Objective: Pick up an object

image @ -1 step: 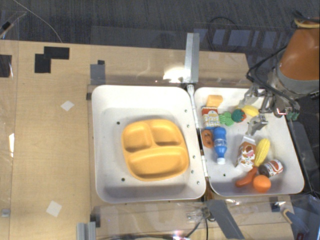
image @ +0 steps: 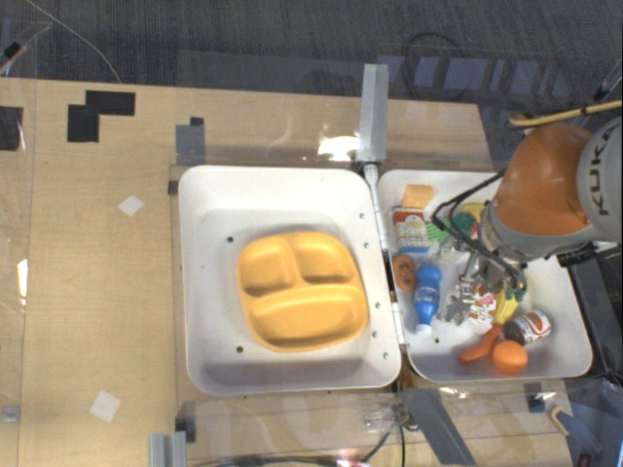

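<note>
The right bin (image: 574, 358) holds several small objects: a blue bottle (image: 426, 297), a red-and-white carton (image: 412, 230), a yellow block (image: 418, 197), an orange ball (image: 509, 356), a carrot-like piece (image: 479, 346) and a small can (image: 532, 327). My gripper (image: 470, 298) hangs low over the middle of this bin, just right of the blue bottle. The orange wrist band (image: 545, 183) covers much of what lies beneath. I cannot make out anything held.
The left bin (image: 204, 261) holds a yellow divided tray (image: 302, 288). A metal post (image: 374, 105) stands behind the divider between the bins. Wooden bench surface (image: 88, 290) stretches to the left, with black marks at the back left.
</note>
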